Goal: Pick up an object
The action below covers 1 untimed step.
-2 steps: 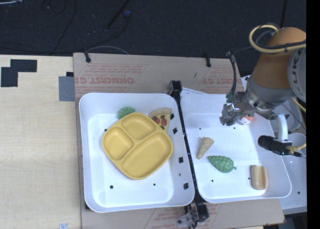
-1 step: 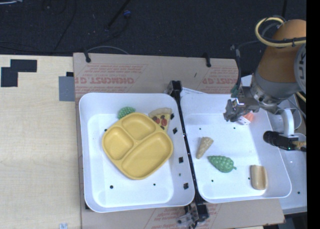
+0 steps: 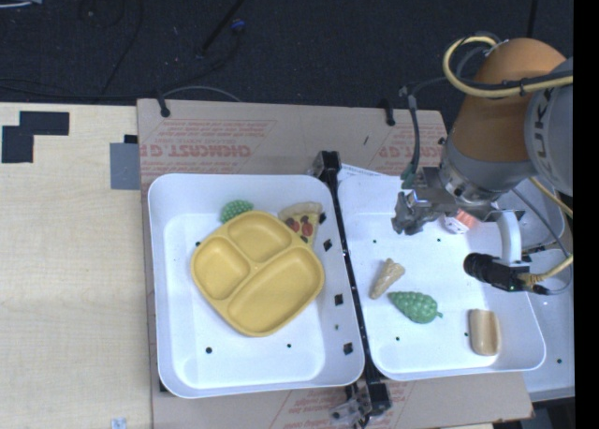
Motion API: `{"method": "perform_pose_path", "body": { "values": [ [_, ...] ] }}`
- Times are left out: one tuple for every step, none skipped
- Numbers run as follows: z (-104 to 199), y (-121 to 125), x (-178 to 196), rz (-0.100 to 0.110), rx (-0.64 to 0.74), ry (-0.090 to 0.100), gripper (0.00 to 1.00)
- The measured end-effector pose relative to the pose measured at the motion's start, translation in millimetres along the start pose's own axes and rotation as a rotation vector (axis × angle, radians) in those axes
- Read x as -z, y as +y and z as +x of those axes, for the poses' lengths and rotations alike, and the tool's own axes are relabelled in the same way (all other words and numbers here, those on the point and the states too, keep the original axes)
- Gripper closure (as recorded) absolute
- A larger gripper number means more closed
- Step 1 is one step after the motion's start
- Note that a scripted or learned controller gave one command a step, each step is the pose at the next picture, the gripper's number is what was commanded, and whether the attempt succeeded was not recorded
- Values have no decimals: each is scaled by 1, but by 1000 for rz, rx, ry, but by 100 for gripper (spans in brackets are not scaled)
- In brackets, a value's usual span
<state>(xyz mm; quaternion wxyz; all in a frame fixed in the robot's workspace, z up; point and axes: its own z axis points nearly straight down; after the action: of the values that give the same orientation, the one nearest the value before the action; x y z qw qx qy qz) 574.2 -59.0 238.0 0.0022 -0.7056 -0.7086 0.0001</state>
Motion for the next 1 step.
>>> {"method": "perform_pose_path", "body": {
  "values": [
    [44, -17, -12, 3, -1, -1, 100]
  ]
}}
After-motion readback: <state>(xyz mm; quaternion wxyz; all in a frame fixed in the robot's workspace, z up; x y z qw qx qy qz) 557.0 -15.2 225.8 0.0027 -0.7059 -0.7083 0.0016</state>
